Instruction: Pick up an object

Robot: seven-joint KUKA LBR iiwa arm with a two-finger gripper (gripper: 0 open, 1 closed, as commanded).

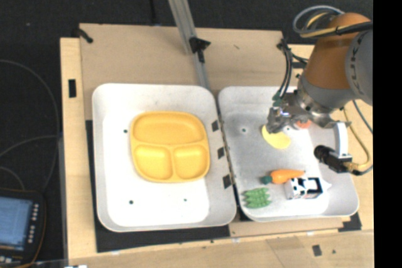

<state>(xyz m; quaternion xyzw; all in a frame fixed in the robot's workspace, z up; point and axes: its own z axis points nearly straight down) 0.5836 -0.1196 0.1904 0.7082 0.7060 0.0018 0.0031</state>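
In the right bin (pixel 248 113) lie a flat yellow piece (pixel 278 139), an orange carrot (pixel 287 176), a black-and-white block (pixel 305 187) and a small green item (pixel 256 198). My gripper (pixel 278 120) hangs low over the bin's upper middle, right at the top edge of the yellow piece and partly covering it. Whether it touches the piece is unclear. A small red bit (pixel 304 125) peeks out beside the wrist.
The left bin (pixel 113 198) holds a yellow three-compartment plate (pixel 169 145). A slanted metal pole (pixel 179 3) rises behind the bins. The grey arm with its orange band (pixel 330 59) and cables (pixel 342 157) overhangs the right bin's right side.
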